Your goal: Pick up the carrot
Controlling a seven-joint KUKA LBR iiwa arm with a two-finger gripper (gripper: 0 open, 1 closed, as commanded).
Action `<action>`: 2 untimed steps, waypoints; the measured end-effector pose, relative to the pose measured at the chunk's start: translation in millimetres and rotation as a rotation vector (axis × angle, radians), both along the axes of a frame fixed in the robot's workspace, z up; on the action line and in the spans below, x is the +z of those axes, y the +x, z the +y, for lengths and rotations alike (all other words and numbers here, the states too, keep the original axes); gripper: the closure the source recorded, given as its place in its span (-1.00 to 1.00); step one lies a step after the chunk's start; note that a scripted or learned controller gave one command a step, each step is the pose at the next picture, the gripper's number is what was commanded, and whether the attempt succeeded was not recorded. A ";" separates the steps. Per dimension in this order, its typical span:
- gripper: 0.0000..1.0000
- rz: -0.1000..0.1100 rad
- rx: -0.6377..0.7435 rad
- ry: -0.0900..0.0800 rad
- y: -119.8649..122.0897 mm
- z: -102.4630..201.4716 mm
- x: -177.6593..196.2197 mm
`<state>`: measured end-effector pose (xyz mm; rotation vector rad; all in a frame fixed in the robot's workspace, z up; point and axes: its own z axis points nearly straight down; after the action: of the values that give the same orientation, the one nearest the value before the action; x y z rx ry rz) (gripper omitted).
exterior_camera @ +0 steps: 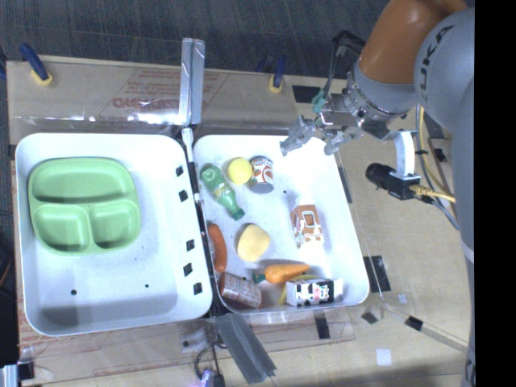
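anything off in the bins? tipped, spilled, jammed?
Nothing spilled or damaged. The right bin is crowded: the carrot lies against the milk carton at the near wall, and the green bottle lies on its side. The green tray sits flat in the left bin.

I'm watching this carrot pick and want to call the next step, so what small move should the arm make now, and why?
Probably swing the gripper toward the near edge of the right bin and stop above the carrot. The gripper sits over the bin's far right corner, holding nothing, while the carrot lies near the front wall, beside the milk carton and the yellow lemon.
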<state>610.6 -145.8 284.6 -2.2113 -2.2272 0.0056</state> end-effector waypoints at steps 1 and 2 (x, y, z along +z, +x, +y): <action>-1.00 0.000 0.064 0.001 -78.7 20.7 -174.9; -1.00 -0.003 -0.067 0.001 -134.1 -48.8 -192.9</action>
<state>476.5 -194.6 91.7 -2.2851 -2.1525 0.0012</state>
